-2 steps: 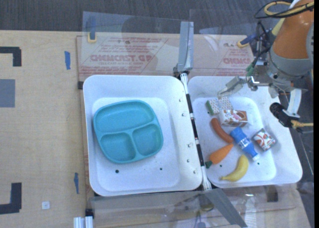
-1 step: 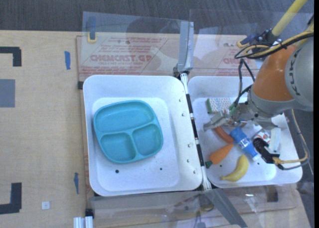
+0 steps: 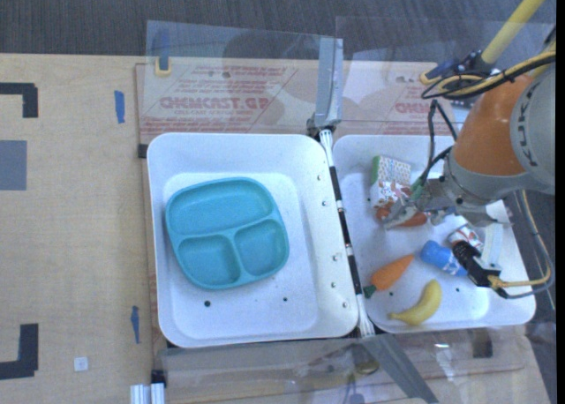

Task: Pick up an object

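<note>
My gripper (image 3: pixel 411 209) is low in the right bin (image 3: pixel 512 305), reaching in from the right under the orange wrist band. Its tip sits on or just over a small red-orange object (image 3: pixel 399 218), which it partly hides. A white, green and red snack packet (image 3: pixel 390 176) lies just up-left of the tip. Below the gripper rest a blue object (image 3: pixel 435 254), an orange carrot (image 3: pixel 391 272) and a yellow banana (image 3: pixel 420 304). A white and red item (image 3: pixel 465 236) lies under the arm, mostly hidden.
The left bin (image 3: pixel 300 305) holds a turquoise three-compartment plate (image 3: pixel 227 232). A raised divider (image 3: pixel 340 226) separates the two bins. Clear panels stand at the back edge, and black and yellow cables hang off the arm on the right.
</note>
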